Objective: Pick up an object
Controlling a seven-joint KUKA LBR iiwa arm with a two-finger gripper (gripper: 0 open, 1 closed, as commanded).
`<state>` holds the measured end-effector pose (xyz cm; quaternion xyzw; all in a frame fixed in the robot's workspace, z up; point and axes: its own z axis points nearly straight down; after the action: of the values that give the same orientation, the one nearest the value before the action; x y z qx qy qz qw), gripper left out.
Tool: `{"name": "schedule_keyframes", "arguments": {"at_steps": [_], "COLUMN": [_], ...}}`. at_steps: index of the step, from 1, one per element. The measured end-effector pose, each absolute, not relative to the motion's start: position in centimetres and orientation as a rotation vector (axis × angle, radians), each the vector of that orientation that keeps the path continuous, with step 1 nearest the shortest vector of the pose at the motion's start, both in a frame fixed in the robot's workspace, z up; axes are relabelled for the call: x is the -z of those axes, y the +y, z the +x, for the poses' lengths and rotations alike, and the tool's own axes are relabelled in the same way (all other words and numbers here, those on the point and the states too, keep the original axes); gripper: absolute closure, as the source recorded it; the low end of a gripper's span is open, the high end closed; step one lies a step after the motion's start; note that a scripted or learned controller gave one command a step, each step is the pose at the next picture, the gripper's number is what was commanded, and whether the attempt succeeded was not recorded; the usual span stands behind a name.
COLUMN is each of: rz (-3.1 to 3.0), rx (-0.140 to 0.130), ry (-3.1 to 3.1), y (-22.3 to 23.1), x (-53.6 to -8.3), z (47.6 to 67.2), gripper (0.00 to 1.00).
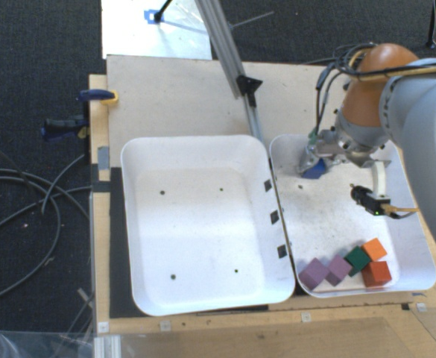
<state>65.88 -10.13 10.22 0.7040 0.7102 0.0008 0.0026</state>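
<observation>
Blocky cubes point(348, 267) cluster in smooth white bin point(419, 271).

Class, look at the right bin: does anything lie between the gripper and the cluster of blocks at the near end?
Nothing visible does. The gripper sits at the far end beside a blue block; bare bin floor separates it from the cluster of blocks.

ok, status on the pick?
Gripper low at right bin's far end, on blue object. Grasp unconfirmed. Five blocks clustered at near edge, out of the way.
</observation>
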Motion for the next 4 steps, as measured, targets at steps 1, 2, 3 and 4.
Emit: {"name": "schedule_keyframes", "arguments": {"at_steps": [1, 2, 3, 4], "rz": [2.219, 2.207, 2.211, 2.212], "rx": [-0.004, -0.011, -0.010, 0.004], "ry": [2.219, 2.231, 2.221, 2.240], "y": [-11.1, -3.4, -5.8, 2.3], "x": [-9.2, -19.5, -32.4, -23.6], "z": [60.9, 58.3, 57.3, 58.4], "gripper": [1.00, 1.00, 1.00, 1.00]}}
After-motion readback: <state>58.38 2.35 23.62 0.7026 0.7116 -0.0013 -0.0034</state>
